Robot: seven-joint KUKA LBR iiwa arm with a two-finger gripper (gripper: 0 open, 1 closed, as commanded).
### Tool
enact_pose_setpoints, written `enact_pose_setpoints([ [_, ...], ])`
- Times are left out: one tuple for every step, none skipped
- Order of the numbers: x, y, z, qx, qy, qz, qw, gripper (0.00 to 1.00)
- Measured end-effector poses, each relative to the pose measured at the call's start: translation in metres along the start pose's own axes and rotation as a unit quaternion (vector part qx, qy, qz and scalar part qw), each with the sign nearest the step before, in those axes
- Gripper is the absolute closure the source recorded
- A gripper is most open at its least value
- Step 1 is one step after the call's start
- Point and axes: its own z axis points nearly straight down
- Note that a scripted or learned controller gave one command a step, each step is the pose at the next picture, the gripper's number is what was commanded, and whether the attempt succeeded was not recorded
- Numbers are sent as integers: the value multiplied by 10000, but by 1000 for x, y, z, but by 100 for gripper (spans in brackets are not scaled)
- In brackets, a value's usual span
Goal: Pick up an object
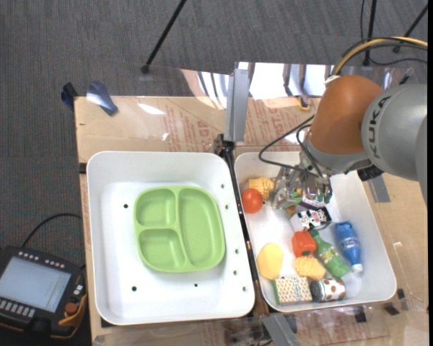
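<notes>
— Grey metal and an orange band: the KUKA arm [375,125] reaches in from the right of the camera view and hangs over the right white bin [379,262], its gripper [302,190] low over the bin's upper part. What lies beneath it?

— Toy food, mostly. A yellow corn piece [261,187] sits just left of the gripper, with a red tomato [252,200] just below the corn. Directly under the gripper lies a small black-and-white carton [314,215]. Lower down come a red pepper [303,242], a green bottle [330,256] and a blue bottle [348,244], then a yellow lemon [270,259], a second yellow lumpy piece [309,267], a printed box [294,289] and a small can [327,289] along the near wall.

— Is the gripper clenched, or holding anything?

— Whether it is released or closed cannot be told from this slant; the metal parts blur together, and no object shows clearly between them.

— And the left bin?

— The left white bin [112,193] holds a green divided plate [179,228], lying flat near its middle, well apart from the arm. A black teach pendant [32,290] rests at the lower left, off the bench.
</notes>
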Motion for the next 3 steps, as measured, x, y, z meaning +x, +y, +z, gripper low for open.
enact_pose_setpoints([
  [15,-82,-89,20,-57,-101,9999,100],
  [18,-79,-83,1,-4,-111,9999,0],
  [33,-42,-17,5,-50,176,9998,0],
])
